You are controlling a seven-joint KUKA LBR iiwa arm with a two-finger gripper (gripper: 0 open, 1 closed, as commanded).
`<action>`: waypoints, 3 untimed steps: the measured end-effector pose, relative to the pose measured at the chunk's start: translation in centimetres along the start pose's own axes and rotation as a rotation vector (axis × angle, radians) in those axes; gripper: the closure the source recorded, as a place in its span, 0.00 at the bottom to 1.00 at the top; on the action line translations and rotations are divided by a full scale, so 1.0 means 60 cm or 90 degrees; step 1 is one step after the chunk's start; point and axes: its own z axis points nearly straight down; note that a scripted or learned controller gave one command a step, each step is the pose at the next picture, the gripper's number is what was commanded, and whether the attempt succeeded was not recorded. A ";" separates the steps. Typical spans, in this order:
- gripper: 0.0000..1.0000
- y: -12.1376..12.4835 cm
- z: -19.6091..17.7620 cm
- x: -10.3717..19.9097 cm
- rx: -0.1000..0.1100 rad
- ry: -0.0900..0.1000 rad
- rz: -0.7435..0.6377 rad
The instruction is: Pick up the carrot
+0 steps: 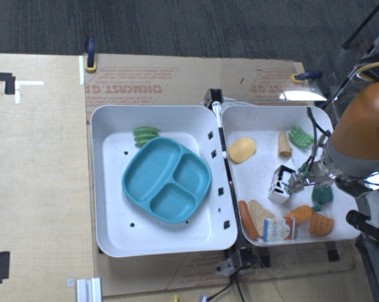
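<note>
One short orange carrot (300,214) lies in the right white plastic bin (258,115), just below the black-and-white two-finger gripper (283,187). Whether its fingers are spread cannot be told. A slight shift toward the near wall should be made, and the neighbouring milk carton (278,229) avoided.

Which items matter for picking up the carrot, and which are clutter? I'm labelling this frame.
Job: carrot, pincer, right bin.
Lying about: blue divided plate, green pod, yellow lump, hot dog, carton, croissant.
</note>
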 end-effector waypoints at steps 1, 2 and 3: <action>0.00 0.000 0.000 0.000 0.000 0.000 0.000; 0.00 -0.024 0.099 -0.037 0.002 0.002 -0.058; 1.00 -0.020 0.084 -0.039 0.000 0.001 -0.056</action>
